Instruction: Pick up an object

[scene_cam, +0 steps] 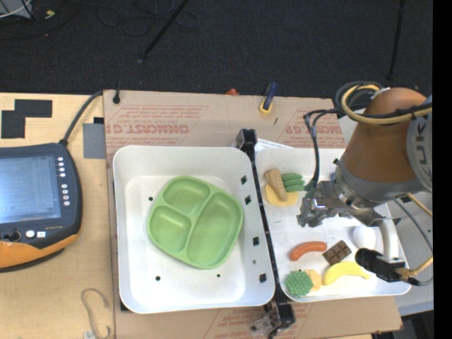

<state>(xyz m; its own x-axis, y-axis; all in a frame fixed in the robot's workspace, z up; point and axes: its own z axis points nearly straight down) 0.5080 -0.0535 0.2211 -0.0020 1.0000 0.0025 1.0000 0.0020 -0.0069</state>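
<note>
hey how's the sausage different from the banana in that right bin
The sausage is orange-red; the banana is yellow. The sausage lies nearer the bin's middle, the banana nearer the front edge, right of it. The banana looks more curved. Both are small toy foods lying flat, untouched by the gripper.

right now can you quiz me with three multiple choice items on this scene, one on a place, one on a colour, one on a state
1. Where does the divided plate lie?
A. left bin
B. right bin
C. on the tablet

2. What colour is the toy sausage?
A. blue
B. orange-red
C. white

3. How does the gripper stand?
A. low over the right bin, above the toys
B. resting on the plate
C. parked over the tablet

Answers: 1 A, the green plate sits in the left bin. 2 B, it is orange-red beside the chocolate piece. 3 A, it hangs near the corn cob.
</note>
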